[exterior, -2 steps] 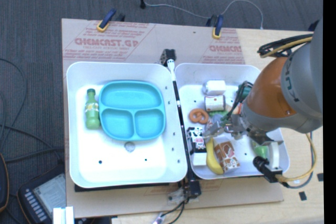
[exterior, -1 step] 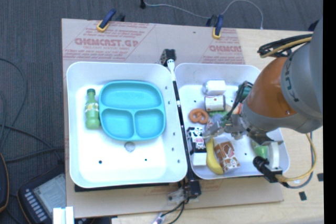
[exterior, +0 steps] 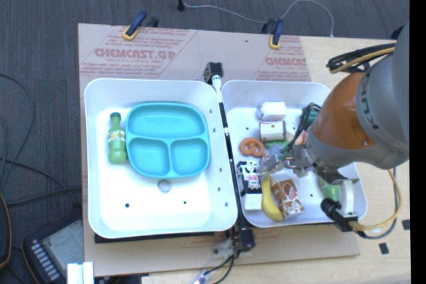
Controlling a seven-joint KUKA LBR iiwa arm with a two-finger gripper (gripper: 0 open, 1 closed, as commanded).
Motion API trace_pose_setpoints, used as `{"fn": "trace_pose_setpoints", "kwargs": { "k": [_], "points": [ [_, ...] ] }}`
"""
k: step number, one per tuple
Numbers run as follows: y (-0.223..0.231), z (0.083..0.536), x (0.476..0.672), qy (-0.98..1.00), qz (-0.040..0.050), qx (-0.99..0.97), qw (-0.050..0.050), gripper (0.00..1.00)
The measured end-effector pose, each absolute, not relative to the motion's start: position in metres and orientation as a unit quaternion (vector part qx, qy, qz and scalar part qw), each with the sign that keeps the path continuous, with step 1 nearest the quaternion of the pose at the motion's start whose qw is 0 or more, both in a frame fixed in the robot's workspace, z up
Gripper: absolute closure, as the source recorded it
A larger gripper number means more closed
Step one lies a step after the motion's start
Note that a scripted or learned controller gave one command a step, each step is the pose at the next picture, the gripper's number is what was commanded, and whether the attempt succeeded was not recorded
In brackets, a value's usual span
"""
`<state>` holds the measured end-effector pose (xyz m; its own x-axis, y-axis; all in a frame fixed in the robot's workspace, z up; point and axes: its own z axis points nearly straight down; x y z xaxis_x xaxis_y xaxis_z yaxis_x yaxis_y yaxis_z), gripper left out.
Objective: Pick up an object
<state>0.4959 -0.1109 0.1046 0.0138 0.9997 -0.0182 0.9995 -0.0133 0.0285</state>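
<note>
Pretzel [exterior: 251,147], brown twisted loop

Two bins side by side on the bench. Left bin [exterior: 100,209]: divided tray [exterior: 168,140] in the middle, bottle [exterior: 117,138] along its left edge. Right bin [exterior: 279,85]: pretzel [exterior: 251,147] near the left wall, banana [exterior: 269,200] and snack packet [exterior: 287,197] at the front edge, small box [exterior: 272,110] toward the back.

The right-hand bin [exterior: 234,143] holds a jumble of small things. A yellow banana [exterior: 269,201] lies curved near the front wall, touching a brown snack packet [exterior: 287,197] tilted just beside it. A pretzel [exterior: 251,147] lies flat near the middle, with a white box [exterior: 272,110] and a red-labelled tub [exterior: 271,131] behind it, and a black-and-white carton [exterior: 250,177] at the left wall.
</note>
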Motion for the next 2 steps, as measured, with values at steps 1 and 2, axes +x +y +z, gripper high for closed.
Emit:
{"fn": "trace_pose_setpoints", "kwargs": {
  "k": [1, 2],
  "points": [
    [-0.1109, 0.1045, 0.4959, 0.702, 0.0034, 0.712, 0.017, 0.0],
    [-0.1109, 0.1045, 0.4959, 0.702, 0.0035, 0.712, 0.017, 0.0]
  ]
}}
